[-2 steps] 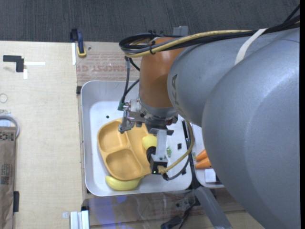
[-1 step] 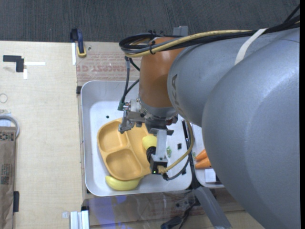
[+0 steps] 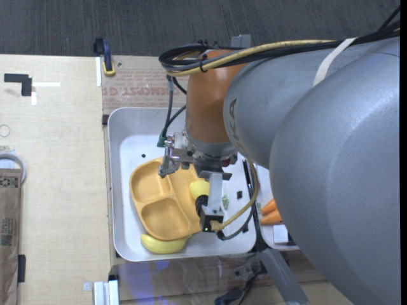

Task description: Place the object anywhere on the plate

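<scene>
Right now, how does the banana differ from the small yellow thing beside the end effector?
The banana is long and curved; the small yellow thing is short and roundish. The banana lies in plain sight at the plate's lower rim; the small yellow thing sits at the plate's right side, partly hidden under the arm. Both are yellow and in the same white bin.

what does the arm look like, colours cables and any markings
The arm is thick, rounded and smooth grey, with a white strap across one link. An orange band sits above the wrist. A yellow cable runs along the top, ending near a loop of black cables. The end effector is small and of silver metal.
</scene>
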Available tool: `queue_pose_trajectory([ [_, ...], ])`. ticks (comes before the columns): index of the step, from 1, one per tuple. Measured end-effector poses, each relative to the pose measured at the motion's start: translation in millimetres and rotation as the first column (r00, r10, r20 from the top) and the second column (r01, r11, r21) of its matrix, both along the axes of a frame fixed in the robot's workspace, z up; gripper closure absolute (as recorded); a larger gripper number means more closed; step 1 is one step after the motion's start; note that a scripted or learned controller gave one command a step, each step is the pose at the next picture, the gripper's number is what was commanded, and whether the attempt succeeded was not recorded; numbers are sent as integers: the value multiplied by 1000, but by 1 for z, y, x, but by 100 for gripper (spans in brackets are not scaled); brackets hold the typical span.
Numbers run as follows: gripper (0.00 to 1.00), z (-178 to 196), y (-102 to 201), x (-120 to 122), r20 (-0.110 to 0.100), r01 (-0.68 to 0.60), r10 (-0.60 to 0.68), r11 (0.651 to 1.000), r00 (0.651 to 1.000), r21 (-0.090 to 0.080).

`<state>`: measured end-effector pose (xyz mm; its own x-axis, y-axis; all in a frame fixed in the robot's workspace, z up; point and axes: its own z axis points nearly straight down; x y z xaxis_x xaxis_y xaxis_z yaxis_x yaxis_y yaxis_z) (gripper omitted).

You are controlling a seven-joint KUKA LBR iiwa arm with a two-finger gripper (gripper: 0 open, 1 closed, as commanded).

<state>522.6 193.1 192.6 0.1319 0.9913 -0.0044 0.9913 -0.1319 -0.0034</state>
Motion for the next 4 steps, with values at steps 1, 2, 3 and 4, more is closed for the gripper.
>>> queue_pose_trajectory([
  [1, 100, 8, -1, 0, -4, 1, -1, 1000, 1000, -3],
  [2, 100, -79, 32, -23, 10, 289, -290, 957, 957, 12],
  [3, 100, -69, 34, 41, 1, 321, -321, 947, 947, -1],
  [4, 100, -66, 34, 101, 2, 387, -387, 922, 922, -1],
])
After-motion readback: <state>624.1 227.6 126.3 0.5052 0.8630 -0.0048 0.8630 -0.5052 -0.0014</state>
